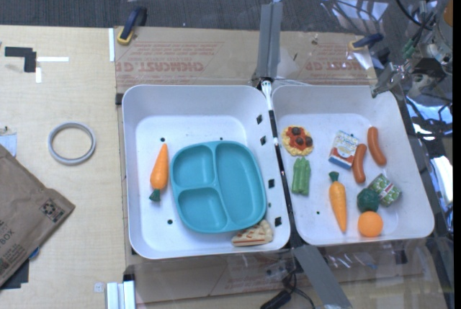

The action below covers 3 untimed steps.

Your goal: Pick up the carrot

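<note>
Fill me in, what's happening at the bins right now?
Nothing is being handled yet. The gripper sits at the back right, above the right bin's far corner, away from the toys. Two carrots are out: one carrot lies in the right bin between the green bean pods and the sausages, and another carrot lies in the left bin beside the teal divided plate. Neither has been lifted.

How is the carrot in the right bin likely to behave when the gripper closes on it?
The carrot looks like smooth moulded plastic, so probably stiff and light. Its tapered round body lying flat may roll or squirt from a pinch. The orange ball close beside it could get nudged.
</note>
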Tool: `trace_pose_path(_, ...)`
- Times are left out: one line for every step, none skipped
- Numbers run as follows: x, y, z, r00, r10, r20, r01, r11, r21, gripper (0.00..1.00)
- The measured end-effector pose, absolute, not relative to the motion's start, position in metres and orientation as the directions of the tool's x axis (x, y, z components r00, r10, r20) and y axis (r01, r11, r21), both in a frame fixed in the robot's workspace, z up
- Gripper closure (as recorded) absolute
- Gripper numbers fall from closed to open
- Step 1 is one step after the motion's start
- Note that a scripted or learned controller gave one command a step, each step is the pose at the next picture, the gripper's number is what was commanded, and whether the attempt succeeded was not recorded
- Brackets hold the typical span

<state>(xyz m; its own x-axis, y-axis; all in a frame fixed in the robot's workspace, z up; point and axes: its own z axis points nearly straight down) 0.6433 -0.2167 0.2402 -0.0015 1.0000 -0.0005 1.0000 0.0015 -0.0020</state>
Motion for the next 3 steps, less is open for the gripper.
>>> trace_pose_path(0.557, -0.188, 0.129, -0.105, 0.994, 0.001, 0.994, 0.105, -0.003, 0.00)
trace_pose_path(0.501, -0.129, 0.091, -0.244, 0.970, 0.001, 0.970, 0.244, -0.002, 0.00)
trace_pose_path(0.502, -0.130, 0.100, -0.240, 0.971, 0.001, 0.971, 0.240, -0.001, 1.00)
